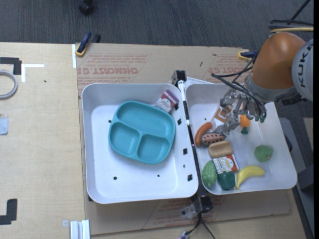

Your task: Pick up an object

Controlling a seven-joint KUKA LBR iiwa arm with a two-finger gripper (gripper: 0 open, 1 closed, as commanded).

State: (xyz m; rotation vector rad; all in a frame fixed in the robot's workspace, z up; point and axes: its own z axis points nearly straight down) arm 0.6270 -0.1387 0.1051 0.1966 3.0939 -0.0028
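Right of frame, the arm marked "KUK" lowers its gripper over the right bin, beside a toy hot dog; finger state unclear. Cardboard reads mirrored "CHEMOST".

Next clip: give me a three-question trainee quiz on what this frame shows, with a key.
1. True or false: the teal divided plate lies in the same bin as the banana.
2. Which item lies nearest the right bin's front edge? A) hot dog B) banana C) green apple
3. Fill in: the gripper hangs over the ___ bin.

Key: 1. False, the plate is in the left bin. 2. B. 3. right.
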